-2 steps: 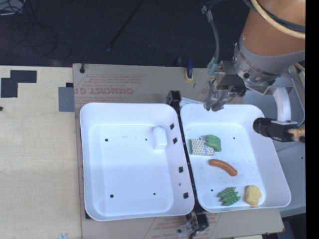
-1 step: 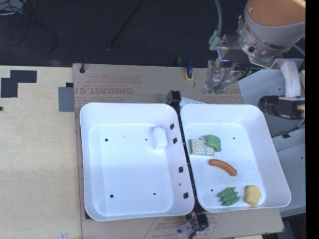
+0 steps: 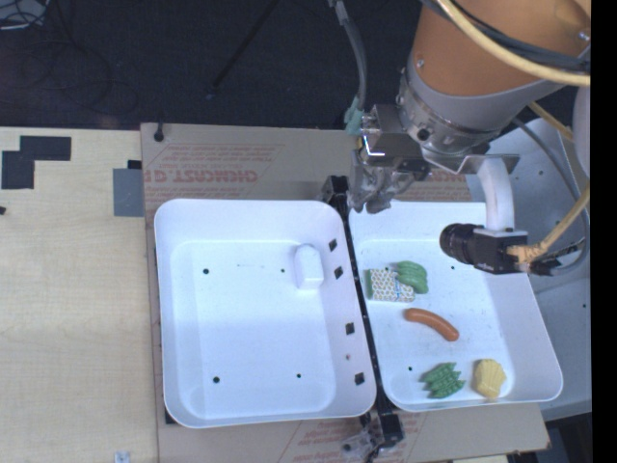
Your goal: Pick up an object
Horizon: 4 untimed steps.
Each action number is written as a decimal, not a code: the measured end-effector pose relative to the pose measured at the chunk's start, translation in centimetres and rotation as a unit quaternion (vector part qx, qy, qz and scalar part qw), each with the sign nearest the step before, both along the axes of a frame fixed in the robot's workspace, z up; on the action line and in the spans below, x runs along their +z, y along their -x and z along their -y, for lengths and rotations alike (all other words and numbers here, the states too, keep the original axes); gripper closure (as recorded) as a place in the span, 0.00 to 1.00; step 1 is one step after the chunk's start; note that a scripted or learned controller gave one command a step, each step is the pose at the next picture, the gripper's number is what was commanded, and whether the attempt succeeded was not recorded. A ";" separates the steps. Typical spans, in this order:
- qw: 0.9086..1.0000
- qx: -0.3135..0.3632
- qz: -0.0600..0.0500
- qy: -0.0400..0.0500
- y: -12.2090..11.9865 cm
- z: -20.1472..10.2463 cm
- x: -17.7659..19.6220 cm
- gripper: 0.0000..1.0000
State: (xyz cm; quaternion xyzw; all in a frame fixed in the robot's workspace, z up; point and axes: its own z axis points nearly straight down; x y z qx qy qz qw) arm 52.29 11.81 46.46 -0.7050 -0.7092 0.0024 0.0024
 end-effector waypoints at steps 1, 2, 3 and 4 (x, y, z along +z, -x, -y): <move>1.000 -0.002 -0.001 0.001 -5.4 -1.8 -5.6 1.00; 1.000 -0.004 0.004 0.001 -7.5 0.5 -0.6 1.00; 1.000 0.000 0.006 -0.001 -6.0 -3.4 7.9 1.00; 1.000 0.001 0.000 0.001 -6.0 -3.4 8.2 1.00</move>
